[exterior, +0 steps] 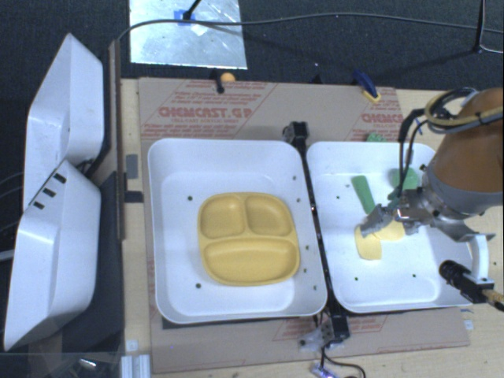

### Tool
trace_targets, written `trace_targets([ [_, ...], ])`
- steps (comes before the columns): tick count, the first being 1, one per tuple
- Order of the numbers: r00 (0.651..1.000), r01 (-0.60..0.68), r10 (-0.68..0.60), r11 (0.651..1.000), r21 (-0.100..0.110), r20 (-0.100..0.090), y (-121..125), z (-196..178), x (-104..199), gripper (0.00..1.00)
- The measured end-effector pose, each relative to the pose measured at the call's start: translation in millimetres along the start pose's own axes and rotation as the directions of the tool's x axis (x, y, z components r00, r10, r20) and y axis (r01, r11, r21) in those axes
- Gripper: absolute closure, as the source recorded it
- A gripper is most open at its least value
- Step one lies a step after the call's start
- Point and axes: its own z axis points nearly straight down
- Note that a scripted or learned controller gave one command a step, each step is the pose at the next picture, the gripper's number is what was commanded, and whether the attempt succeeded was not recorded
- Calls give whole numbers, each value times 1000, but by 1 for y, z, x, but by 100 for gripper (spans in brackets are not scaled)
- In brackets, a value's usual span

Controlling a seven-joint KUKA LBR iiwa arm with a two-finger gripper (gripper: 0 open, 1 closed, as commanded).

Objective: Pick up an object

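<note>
A pale yellow flat object is seen on the floor of the right bin, a little left of the bin's middle. Its upper edge is touched or covered by the gripper, which is placed just above it; the exact contact cannot be told. A green stick-like block is laid beside it, higher in the view, tilted, and its lower end is near the gripper. Another green piece is partly hidden behind the cables of the arm. How the jaws stand cannot be told, because they are blurred and small in the view, and no object is clearly seen between them.

The left bin is set just beside the right one. In it a yellow divided plate with three compartments is laid near the middle. Both bins are carried by a brown cardboard sheet on the desk. A small green thing is seen just outside the upper rim of the right bin.
</note>
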Motion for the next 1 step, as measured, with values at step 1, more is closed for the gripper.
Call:
trace_targets([
  [1,1000,1,-1,1000,-3,1,62,-18,-6,0],
])
